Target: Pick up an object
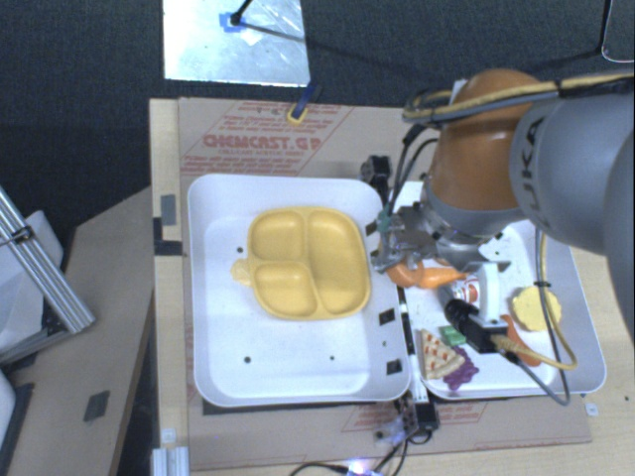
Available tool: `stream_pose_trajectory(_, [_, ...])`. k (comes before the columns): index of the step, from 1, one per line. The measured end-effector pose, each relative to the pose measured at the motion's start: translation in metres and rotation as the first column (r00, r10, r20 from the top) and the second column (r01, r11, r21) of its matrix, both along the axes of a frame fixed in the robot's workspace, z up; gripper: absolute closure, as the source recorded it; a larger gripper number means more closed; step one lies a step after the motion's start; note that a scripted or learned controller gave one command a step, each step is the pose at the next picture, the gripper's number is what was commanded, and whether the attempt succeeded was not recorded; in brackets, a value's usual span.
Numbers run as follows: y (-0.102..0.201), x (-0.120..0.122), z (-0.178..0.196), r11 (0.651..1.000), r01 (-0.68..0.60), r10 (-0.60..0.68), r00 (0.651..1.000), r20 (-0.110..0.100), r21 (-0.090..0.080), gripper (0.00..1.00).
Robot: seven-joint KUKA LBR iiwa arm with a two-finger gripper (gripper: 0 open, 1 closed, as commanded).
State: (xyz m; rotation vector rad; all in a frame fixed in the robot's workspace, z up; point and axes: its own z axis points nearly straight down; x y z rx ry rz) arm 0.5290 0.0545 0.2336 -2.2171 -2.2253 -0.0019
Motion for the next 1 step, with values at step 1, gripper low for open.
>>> stream_pose_trajectory(1, [0.0101,-0.0065,-0.0116,1.000,-0.001,0.001,1.000,-0.001,0.000,1.00])
